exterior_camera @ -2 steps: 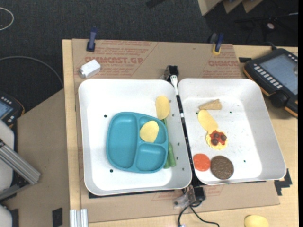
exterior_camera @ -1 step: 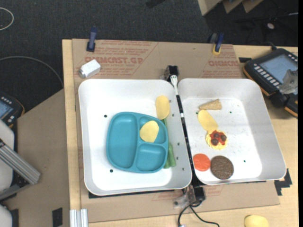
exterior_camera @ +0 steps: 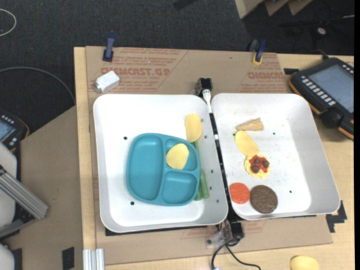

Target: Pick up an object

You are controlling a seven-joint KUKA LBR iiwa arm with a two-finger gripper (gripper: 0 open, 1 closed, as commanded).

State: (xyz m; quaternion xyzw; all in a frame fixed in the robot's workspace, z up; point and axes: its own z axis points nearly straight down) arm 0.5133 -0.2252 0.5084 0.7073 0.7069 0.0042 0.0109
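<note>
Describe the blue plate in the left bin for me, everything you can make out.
The blue plate is a teal, rounded-rectangle tray that looks like smooth plastic, divided by raised ridges into three compartments: one large on the view's left, two smaller on the right. It lies flat on the floor of the left bin, right side up. A yellow piece sits in its upper right compartment. A green strip lies along its right edge, and another yellow piece rests just beyond its upper right corner.

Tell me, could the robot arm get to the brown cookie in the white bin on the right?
Probably yes. The brown cookie lies flat and uncovered near the front of the right bin. Nothing sits on it; only the red slice lies close beside it.
</note>
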